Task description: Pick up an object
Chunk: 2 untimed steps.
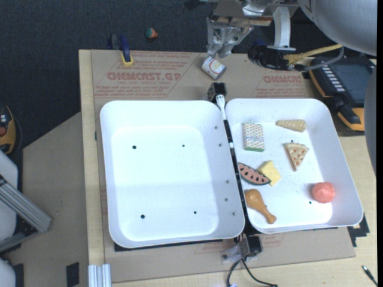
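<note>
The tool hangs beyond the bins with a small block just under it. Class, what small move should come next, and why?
Probably carry the tool back over the right bin before lowering. It hangs past the bins' far edge above the cardboard, with a small block just below it; whether it grips that block is unclear. The other toys, such as the drumstick and red ball, lie in that bin.

Dark carpet point(66, 17) lying around bench. Brown board point(149, 76) covering benchtop, red lettering showing (partly readable). Blue-yellow clamp point(125, 51) gripping board's far edge. Small orange-green thing point(152, 33) sitting on carpet beyond. Aluminium rail point(21, 205) angling in at left. Even overhead light falling, shadows staying soft.
</note>
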### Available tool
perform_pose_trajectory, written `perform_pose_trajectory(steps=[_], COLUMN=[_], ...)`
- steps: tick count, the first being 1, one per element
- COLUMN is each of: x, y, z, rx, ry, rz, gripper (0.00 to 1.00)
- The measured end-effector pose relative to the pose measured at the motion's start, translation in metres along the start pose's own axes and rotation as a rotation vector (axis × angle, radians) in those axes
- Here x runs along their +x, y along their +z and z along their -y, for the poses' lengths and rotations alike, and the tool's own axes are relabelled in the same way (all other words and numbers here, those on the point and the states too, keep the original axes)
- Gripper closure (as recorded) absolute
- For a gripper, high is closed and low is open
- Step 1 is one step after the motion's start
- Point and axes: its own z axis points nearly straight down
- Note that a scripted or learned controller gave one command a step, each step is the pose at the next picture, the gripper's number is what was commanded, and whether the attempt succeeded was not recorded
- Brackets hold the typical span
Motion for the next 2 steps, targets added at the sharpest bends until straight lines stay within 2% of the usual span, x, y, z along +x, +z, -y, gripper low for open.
perform_pose_trajectory(steps=[1, 2], x=[0.006, 0.004], y=[-0.048, -0.105], z=[0.006, 0.002], rx=[-0.021, -0.024], ry=[0.002, 0.002], rz=[-0.002, -0.002], gripper=[1.00, 1.00])
